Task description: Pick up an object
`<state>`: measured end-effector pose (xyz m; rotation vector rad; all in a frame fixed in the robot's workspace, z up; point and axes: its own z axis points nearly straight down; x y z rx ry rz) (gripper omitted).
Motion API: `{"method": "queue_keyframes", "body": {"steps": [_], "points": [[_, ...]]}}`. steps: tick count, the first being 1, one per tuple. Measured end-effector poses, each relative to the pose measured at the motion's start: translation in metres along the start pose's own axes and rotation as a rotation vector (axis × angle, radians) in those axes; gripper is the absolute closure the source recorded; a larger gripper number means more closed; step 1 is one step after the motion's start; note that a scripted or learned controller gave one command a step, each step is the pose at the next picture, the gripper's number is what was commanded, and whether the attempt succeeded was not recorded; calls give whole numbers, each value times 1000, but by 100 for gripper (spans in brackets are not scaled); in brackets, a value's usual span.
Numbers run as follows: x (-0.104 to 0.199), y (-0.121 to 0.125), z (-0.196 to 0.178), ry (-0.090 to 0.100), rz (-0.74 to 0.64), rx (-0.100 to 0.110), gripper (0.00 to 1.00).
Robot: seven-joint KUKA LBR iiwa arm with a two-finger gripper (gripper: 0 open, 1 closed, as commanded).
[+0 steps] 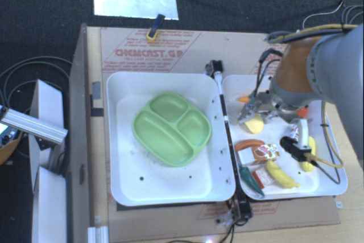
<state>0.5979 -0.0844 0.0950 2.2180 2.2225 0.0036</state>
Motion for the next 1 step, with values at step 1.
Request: {"method": "queue_keyframes", "body": {"steps": [1], "points": [[74, -37, -105, 3, -10, -6, 100]]}}
